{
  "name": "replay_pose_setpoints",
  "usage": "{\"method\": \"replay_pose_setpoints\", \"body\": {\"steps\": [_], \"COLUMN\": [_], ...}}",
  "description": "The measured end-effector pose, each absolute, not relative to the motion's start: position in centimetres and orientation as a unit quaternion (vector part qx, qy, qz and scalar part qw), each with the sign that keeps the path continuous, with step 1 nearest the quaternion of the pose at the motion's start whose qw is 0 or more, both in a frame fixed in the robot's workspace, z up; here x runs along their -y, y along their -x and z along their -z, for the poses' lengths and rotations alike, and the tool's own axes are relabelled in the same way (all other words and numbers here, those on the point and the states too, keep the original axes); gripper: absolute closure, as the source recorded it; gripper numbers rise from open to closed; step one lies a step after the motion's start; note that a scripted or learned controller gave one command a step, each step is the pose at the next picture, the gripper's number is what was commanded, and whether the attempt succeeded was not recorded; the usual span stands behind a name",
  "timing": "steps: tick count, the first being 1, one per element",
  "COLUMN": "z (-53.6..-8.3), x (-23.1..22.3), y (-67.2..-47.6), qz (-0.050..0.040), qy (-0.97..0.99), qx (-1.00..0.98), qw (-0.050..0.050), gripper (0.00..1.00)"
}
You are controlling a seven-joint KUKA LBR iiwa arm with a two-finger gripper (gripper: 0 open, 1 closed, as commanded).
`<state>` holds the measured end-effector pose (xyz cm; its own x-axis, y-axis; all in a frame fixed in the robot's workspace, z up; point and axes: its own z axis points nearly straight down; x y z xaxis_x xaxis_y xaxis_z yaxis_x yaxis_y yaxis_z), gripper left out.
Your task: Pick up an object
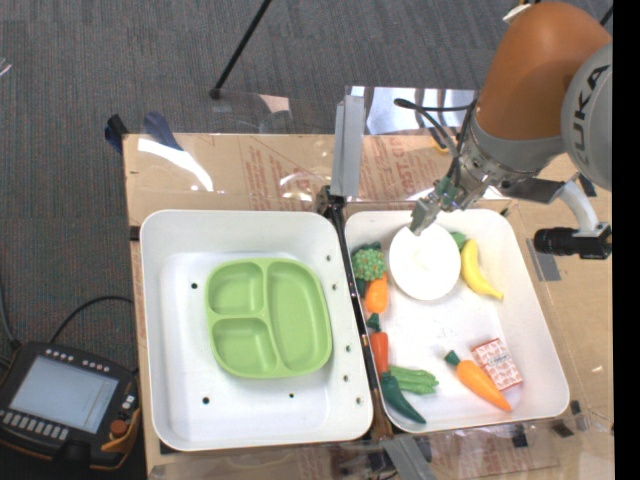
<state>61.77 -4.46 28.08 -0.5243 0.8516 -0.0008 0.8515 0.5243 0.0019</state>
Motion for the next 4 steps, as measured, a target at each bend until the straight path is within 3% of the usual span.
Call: {"method": "replay_pose_setpoints", "body": {"steps": [1,2,3,4], "z": [-20.8,-12.1,-8.6,-8.7], "x": [8.6,13.1,12.5,10.1], "y": [-53.2,-47.7,-51.7,-52.7], "qz": [0.0002,-0.0007,-0.0009,-0.0009], "qy": [-0.269,-0.153,-0.212,-0.196], "qx": [-0.963,-0.988,-0.977,-0.981], "qw": [-0.003,-0.003,-0.002,0.000], "gripper": [1.00,1.00,1.00,1.00]}}
